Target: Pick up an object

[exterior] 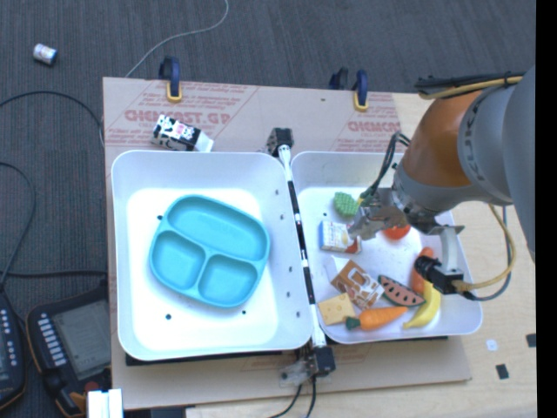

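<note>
My gripper [369, 225] hangs low over the middle of the right bin [452, 329], coming off the orange-banded wrist. Just left of it lies a small white packet [334, 235], and a green ridged piece [345, 203] sits behind that. A red round item [398, 231] peeks out right beside the gripper. Nearer the front lie a waffle-like brown square [355, 280], a yellow cheese block [334, 309], an orange carrot [381, 318], a dark brown slice [402, 292] and a yellow banana [426, 307].
The left bin [130, 320] holds a blue three-compartment plate [209, 249]. A black divider rail [298, 233] runs between the bins. Blue clamps [170, 72] pin the board at the back. A black-and-white small object [181, 133] lies behind the left bin.
</note>
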Tool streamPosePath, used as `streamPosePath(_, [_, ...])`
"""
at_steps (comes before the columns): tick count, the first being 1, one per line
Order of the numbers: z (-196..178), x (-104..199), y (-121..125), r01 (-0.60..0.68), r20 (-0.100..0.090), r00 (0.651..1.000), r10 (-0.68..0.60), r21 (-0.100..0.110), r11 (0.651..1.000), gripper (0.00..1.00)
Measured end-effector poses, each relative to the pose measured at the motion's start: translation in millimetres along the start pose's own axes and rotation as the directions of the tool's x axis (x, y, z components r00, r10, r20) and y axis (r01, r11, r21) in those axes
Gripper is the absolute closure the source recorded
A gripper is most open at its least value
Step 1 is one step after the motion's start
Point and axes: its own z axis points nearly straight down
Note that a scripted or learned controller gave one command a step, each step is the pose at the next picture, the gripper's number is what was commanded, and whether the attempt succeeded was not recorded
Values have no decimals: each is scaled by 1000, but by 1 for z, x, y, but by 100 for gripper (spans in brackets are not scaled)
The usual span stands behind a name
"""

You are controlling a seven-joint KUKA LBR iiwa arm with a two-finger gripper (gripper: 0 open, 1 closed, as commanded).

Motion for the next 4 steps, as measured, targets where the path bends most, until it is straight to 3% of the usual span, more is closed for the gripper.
streamPosePath(1, [0, 0, 0, 0, 0, 1000, 0, 0, 1000, 0])
streamPosePath(2, [38, 14, -7, 0, 2, 1000, 0, -5, 1000, 0])
streamPosePath(3, [25, 11, -4, -3, 8, 1000, 3, -14, 1000, 100])
streamPosePath(4, [25, 11, -4, -3, 9, 1000, 3, -14, 1000, 0])
